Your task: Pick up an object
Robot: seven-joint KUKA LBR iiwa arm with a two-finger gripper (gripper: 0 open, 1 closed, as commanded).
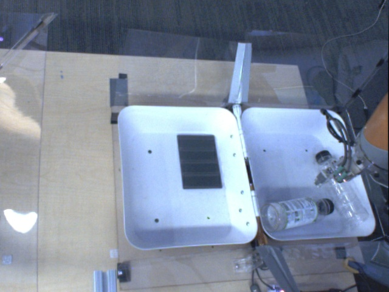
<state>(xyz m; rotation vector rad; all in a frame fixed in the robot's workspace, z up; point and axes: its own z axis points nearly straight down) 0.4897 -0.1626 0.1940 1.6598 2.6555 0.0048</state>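
two shallow white bins sit side by side on a pale wooden bench (pixel 67 181). the left bin (pixel 140 224) holds a dark rectangular pad (pixel 199 161), ribbed into three bands, lying flat near the bin's middle and slightly toward twelve o'clock.

the right bin (pixel 285 132) holds a clear plastic bottle (pixel 298 213) on its side, down toward the bin's six o'clock edge. its dark cap points to three o'clock and its rounded base points to nine o'clock, close to the wall shared with the left bin. a printed label wraps the middle of the bottle.

the arm (pixel 375 132) comes in at three o'clock, with its orange band showing at the frame edge and black cables looping beside it. the gripper (pixel 333 174) hangs over the right bin's three o'clock side, just above and to the two o'clock side of the bottle's cap, apart from the bottle. the metal and clear parts at its tip blur together, so whether it is spread or closed cannot be told, and nothing can be seen gripped in it.

a grey upright post (pixel 240 72) stands at twelve o'clock where the two bins meet.
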